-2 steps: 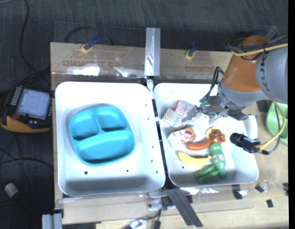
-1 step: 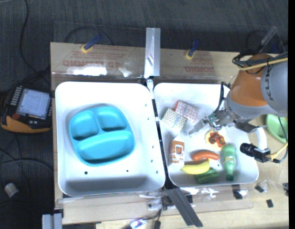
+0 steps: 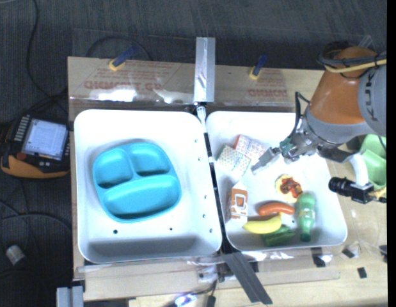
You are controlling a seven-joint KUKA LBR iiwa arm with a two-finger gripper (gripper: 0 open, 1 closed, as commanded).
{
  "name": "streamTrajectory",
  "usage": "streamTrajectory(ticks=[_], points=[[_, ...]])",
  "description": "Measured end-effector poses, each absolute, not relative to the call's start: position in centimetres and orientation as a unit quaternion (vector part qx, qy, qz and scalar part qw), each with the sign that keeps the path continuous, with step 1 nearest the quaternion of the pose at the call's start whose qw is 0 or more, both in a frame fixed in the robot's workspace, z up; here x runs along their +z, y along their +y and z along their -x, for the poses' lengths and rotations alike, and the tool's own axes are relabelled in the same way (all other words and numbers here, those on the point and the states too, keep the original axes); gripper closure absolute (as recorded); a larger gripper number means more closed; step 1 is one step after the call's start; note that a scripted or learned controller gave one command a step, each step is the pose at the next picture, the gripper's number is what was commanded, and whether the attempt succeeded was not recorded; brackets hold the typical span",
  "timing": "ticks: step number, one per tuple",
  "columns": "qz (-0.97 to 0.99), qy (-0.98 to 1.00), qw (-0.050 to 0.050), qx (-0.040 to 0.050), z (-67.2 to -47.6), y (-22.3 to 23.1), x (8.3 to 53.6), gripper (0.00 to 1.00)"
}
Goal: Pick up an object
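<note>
Camera view shows the gripper (image 3: 268, 160) hanging low over the right bin (image 3: 335, 232), its fingers slightly parted with nothing between them. Just beside its tip lie two patterned white boxes (image 3: 241, 152); their print is too small to read. Nearer the front sit a small orange-and-white carton (image 3: 237, 203), a round food item (image 3: 289, 185), a sausage (image 3: 275, 208), a banana (image 3: 261, 224) and a green bottle (image 3: 306, 215). A blue divided tray (image 3: 135, 180) fills the left bin (image 3: 89, 235). Faded red lettering on the cardboard (image 3: 121, 82) behind is illegible.

Blue tray (image 3: 137, 187), yellow banana (image 3: 261, 224)
</note>
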State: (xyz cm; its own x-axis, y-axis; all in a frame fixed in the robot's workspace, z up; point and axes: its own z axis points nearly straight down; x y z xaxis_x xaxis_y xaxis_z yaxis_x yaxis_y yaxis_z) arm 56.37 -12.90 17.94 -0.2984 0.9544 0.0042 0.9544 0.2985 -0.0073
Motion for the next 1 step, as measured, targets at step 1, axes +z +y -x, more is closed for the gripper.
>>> streamTrajectory(ticks=[1], points=[[0.705,-0.709,-0.002,-0.0028,-55.89,-19.68,8.82,0.0]])
